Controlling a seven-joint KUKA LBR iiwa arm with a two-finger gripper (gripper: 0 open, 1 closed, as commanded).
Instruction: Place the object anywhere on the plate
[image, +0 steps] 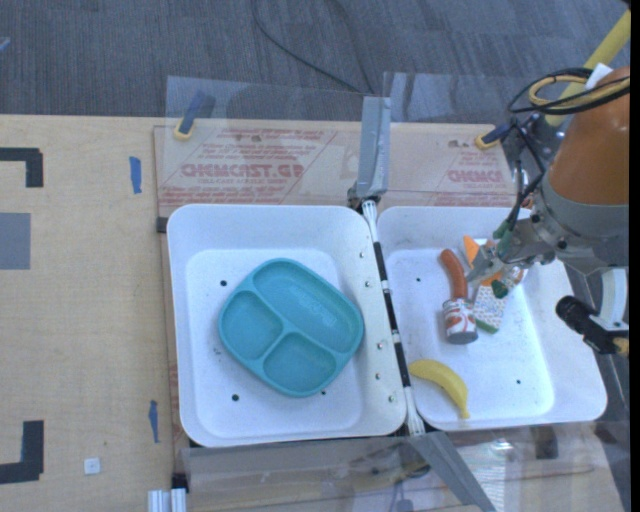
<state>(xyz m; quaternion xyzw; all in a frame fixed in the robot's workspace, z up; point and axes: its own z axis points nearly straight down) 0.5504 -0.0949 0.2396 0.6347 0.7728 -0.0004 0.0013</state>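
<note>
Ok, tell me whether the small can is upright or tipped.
Tipped: the can lies on its side in the right bin, its grey end facing the camera.

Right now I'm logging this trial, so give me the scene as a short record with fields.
plate: teal divided plate in the left bin, nothing on it
right bin: banana, hot dog, small can, other small items I cannot identify
tool: over the right bin, beside the hot dog
arm: reaches in from the right
task status: no object on the plate yet
</note>
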